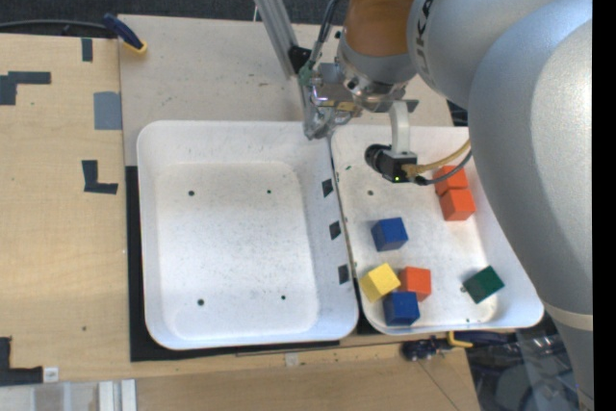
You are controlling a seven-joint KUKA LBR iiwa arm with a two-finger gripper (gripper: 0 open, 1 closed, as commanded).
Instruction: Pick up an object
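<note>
The gripper (316,122) hangs over the rim between the bins, probably poised before reaching; jaw state cannot be told. The blue block (389,233) lies loose, nearer the camera and right of the jaws.

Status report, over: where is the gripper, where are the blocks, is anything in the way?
Gripper at far left corner of right bin, no block at it. Six blocks in bin, blue block nearest. Nothing seen in the way.
</note>
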